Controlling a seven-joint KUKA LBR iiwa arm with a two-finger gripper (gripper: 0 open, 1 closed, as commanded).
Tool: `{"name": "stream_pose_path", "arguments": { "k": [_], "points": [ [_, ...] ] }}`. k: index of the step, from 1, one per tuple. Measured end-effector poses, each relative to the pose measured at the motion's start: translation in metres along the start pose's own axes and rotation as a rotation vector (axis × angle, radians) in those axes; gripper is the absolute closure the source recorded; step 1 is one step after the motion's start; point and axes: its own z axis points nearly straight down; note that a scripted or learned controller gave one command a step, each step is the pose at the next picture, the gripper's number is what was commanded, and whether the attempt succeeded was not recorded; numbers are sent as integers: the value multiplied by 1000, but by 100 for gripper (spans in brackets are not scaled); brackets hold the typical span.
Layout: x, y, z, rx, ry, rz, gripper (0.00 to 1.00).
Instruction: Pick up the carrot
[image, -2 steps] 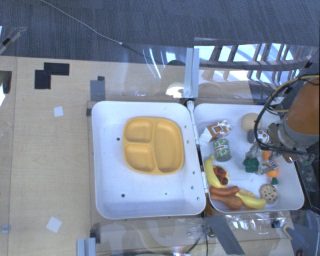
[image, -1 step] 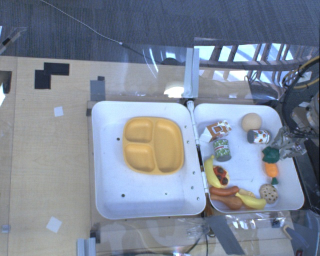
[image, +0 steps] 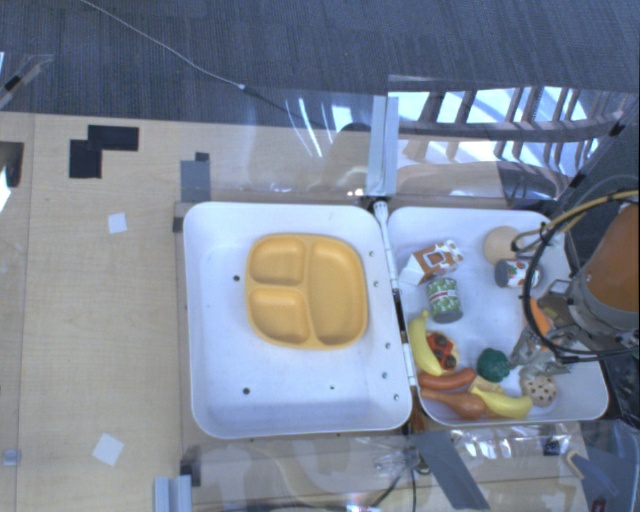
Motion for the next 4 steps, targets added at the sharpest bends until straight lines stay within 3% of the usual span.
{"name": "stream_pose_path", "arguments": {
  "k": [1,2,3,4],
  "points": [
    [-15,-18,-106,17,-4,-201,100],
    [9,8,-65,6,1,-722,100],
    [8,8,-144,12,3,-1057,100],
    [1,10,-228,12,4,-1230,100]
  ]
}}
